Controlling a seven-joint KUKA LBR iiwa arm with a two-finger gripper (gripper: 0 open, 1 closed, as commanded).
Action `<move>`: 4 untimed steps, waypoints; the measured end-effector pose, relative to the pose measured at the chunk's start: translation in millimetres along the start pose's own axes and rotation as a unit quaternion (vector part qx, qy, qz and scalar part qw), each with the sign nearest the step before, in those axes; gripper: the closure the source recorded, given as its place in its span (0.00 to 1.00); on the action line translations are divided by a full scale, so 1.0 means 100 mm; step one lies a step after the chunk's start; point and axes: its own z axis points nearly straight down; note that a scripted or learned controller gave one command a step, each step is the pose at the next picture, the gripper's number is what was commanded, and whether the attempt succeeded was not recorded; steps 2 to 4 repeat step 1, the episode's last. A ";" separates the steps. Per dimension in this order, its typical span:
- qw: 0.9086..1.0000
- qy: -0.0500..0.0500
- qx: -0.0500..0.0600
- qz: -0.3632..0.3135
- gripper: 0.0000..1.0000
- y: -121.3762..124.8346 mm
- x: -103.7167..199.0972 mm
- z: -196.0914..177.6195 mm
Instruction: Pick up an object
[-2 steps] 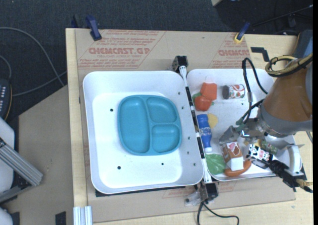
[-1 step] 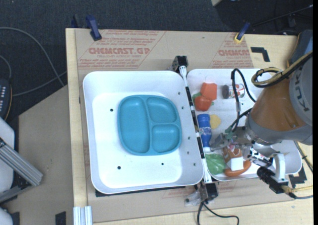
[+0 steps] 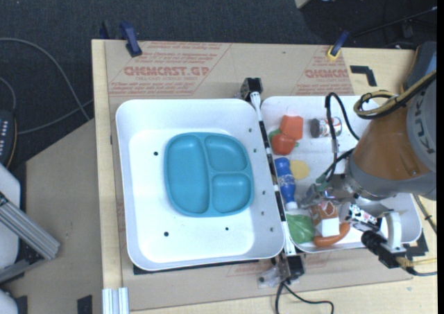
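Gripper (image 3: 331, 203): low over the near end of the right bin (image 3: 409, 226), at the end of the grey arm (image 3: 388, 160) with its orange band; whether the jaws stand apart or together cannot be told, as wrist, cables and clutter cover them

Objects nearest the jaws: a small white block (image 3: 329, 227) just below them, lying against a red-orange curved piece (image 3: 333, 238); neither can be seen between the jaws. Green item (image 3: 300, 227) to the left of and slightly below the jaws, near the bin's left wall

Objects further from the jaws, all in the right bin:
- blue bottle with white cap (image 3: 284, 179), to the left and slightly above, lying along the wall between the bins
- yellow item (image 3: 299, 168), above-left, just beside the bottle
- red item with a green tip (image 3: 283, 143), further above-left
- orange block (image 3: 292, 126), touching the red item on its far side
- small dark and red-white item (image 3: 324, 127), well above the jaws at the bin's far end

Left bin (image 3: 139, 167): well to the left of the jaws, holding a blue three-compartment plate (image 3: 207, 172), upright, near its middle
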 end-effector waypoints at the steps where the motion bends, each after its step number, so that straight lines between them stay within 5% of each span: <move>1: 1.000 0.000 0.000 -0.001 1.00 0.10 0.72 -0.90; 4: 1.000 0.000 0.000 -0.001 1.00 0.10 0.72 -0.90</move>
